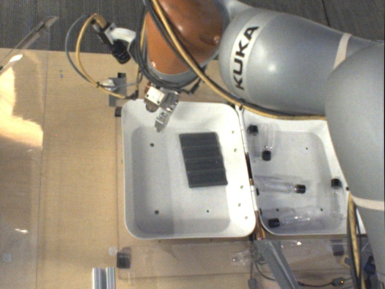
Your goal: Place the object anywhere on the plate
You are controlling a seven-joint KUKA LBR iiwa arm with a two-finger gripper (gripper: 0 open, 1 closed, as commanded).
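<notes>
- While the arm (289, 59) reaches across the far rim of the left bin (129, 179), its tool (161, 120) hangs just inside that bin's far-left corner, over bare white floor; whether it is clenched or released I cannot tell.
- The plate (203, 159), a dark ribbed rectangle, lies flat near the middle of the left bin, a little toward its right wall and apart from every edge.
- Open floor runs along the plate's left side and near side, with a narrower strip between it and the right wall.
- The tool is near the plate's far-left corner but apart from it.
- The right bin (301, 138) holds several clear tubes (280, 187) with black caps, probably the things to be placed, though their outlines are faint; they lie scattered, mostly toward its near and left sides.
- Both bins touch along their shared rim.
- The tabletop (72, 179) is bare wood left of the bins; a small dark block (123, 258) sits by its near edge.
- The lettering "KUKA" (243, 59) reads in black on the grey arm housing.
</notes>
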